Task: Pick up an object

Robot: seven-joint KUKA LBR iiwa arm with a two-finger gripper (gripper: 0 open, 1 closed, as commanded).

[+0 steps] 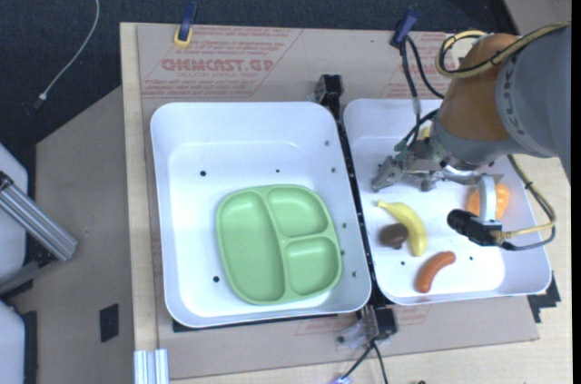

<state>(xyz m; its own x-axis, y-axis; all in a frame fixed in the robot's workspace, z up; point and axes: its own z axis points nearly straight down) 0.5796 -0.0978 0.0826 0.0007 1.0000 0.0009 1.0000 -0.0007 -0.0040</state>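
Observation:
In the right bin lie a yellow banana, a small brown lump touching the banana's left side, and an orange-red sausage nearer the front. An orange object sits at the bin's right, partly hidden by the wrist. My gripper hangs low over the bin's back-left part, just above the banana's upper end. Its fingers stand open with nothing between them.
The left bin holds a green three-compartment plate. A black clamp sits at the back between the bins. The grey and orange arm covers the right bin's back right.

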